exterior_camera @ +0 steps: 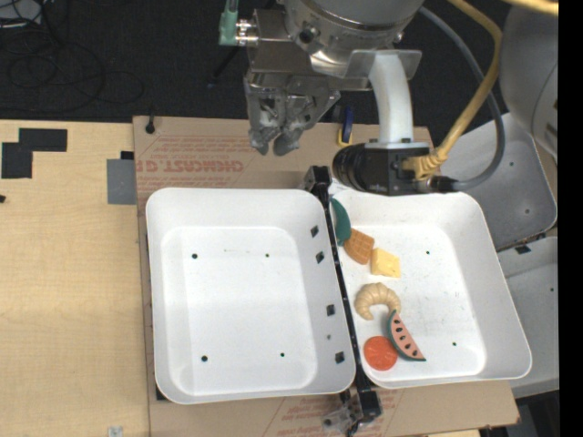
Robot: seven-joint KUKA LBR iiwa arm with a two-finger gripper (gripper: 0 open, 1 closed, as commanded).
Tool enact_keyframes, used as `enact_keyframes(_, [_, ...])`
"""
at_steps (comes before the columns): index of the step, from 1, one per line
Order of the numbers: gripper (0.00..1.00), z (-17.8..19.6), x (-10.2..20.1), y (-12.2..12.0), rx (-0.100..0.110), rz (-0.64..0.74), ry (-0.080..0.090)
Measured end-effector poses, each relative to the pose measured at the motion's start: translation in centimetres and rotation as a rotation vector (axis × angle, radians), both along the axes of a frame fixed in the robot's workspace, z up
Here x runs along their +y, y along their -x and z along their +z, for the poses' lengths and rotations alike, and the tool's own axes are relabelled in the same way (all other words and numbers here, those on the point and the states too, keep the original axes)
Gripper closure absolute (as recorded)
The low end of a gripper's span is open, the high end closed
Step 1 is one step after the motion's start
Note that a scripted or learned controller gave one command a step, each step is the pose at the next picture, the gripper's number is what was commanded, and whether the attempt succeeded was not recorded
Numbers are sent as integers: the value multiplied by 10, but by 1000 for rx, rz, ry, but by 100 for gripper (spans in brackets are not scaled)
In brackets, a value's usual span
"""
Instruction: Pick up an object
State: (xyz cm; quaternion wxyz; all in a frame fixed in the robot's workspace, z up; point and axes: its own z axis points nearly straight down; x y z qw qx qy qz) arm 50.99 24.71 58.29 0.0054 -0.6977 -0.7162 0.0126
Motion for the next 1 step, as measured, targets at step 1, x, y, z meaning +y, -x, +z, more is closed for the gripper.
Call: enact_keyframes(1, [100, 9, 1, 0, 5, 4, 1])
